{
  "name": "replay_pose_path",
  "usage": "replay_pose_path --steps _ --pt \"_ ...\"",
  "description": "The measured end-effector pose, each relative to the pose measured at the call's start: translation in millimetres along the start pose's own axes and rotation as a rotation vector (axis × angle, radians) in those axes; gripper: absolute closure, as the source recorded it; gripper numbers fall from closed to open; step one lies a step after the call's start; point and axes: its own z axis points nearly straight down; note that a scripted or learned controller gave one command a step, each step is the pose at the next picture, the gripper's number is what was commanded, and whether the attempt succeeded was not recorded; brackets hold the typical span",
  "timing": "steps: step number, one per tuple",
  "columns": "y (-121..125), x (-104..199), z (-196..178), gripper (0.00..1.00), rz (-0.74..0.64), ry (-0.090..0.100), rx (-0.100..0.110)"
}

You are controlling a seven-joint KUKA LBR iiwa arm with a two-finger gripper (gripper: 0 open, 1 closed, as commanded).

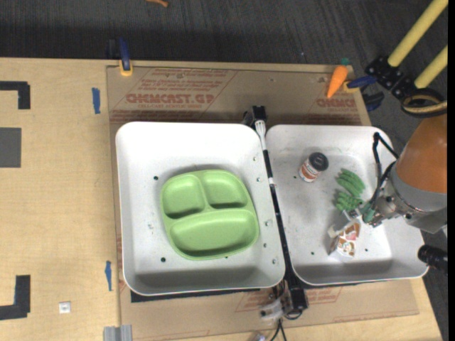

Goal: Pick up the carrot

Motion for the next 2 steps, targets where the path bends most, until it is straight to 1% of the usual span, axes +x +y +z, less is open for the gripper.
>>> replay_pose_path --steps 1,2 --pt "7.6 26.5 40.7 0.0 0.522 0.002 0.004" --pt "1.6 5.1 8.7 0.0 -0.004 0.0 0.0"
